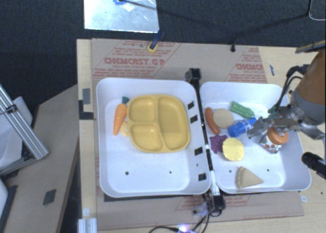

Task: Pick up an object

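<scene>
We see even, bright overhead light — the bins (153, 186) nearly wash out, shadows stay faint, the foil sheet (120, 2) glares, detail slightly soft.

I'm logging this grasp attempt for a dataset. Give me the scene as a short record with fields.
left bin: yellow divided plate; toy carrot beside the plate's left edge
right bin: green piece, hot dog, beige round, blue bottle, purple piece, yellow disc, tan wedge, orange-topped jar
gripper: low over the right bin, between the blue bottle and the jar
held: nothing visibly between the fingers
fingers: state unclear
</scene>
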### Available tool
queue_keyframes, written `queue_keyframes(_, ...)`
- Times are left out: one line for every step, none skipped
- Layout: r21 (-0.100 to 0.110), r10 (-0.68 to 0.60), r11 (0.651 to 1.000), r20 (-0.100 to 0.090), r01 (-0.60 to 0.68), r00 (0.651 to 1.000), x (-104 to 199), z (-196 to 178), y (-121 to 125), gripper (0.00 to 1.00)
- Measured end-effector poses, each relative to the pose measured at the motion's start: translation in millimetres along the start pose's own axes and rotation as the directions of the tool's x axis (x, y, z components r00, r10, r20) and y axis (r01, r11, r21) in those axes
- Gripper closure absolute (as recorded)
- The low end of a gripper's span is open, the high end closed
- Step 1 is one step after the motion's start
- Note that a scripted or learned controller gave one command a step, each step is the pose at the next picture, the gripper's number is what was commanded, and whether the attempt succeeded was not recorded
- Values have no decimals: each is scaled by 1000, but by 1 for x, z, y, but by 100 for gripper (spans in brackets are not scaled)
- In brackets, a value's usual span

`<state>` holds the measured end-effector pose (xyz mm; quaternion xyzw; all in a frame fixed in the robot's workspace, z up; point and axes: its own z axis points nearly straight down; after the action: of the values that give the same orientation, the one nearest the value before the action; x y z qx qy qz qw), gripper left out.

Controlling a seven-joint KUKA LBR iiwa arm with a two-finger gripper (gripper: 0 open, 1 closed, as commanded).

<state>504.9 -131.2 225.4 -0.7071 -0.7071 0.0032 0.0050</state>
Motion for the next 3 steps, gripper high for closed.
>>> queue_keyframes(-13,-3,1000,2,3,1000,0,-6,3,0)
queue_keyframes(-8,-2,1000,1,2,1000,8,39,6,0)
queue_keyframes(-9,-1,1000,1,2,1000,12,81,5,0)
